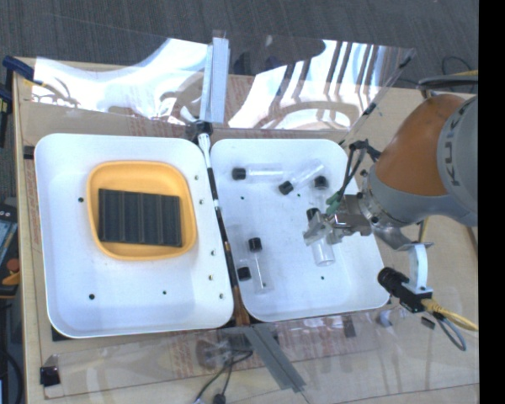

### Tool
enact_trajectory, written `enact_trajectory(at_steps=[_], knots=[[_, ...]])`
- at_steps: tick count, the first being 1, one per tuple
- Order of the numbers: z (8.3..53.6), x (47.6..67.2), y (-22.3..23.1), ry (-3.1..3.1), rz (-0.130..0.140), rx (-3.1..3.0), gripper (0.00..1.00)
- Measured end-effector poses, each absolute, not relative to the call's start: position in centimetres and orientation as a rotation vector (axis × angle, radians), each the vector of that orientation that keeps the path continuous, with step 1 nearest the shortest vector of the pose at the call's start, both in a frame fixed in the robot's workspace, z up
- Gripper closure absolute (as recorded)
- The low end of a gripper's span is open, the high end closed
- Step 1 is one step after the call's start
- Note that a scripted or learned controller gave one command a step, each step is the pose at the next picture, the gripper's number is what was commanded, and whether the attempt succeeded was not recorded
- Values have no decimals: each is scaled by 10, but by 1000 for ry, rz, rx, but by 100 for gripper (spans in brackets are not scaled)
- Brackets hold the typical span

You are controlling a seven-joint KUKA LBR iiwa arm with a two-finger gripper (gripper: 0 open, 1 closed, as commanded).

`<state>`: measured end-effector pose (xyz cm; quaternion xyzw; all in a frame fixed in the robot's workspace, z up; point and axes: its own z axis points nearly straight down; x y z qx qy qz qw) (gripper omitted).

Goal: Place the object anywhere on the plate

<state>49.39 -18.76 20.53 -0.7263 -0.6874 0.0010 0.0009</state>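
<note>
A: Where is the plate?

B: The yellow plate (pixel 139 211) sits in the left bin (pixel 59 293), with a dark ribbed slab (pixel 140 215) lying on its middle.

A: And the objects?

B: In the right bin (pixel 353 289), well apart from the plate. 2 clear tubes with black caps lie near its far wall: 1 (pixel 257 173) pointing right, another (pixel 301 177) beside it. 2 smaller capped pieces (pixel 256 259) lie near the bin's left side.

A: The gripper?

B: The gripper (pixel 320 230) hangs over the right half of that bin, a clear tube (pixel 324 251) just at its tip. I cannot tell whether it pinches that tube.

A: Any writing?

B: Grey letters on the arm (pixel 421 167), too cut off to read.
</note>
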Motion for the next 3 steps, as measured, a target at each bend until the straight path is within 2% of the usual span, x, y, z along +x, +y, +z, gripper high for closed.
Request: enact_trajectory(at_steps=[1,2,3], knots=[[165,476,-146,-2487,3,-1910,100],[257,566,-122,-2643,1,-1697,100],[187,563,-104,-2756,3,-1498,100]])
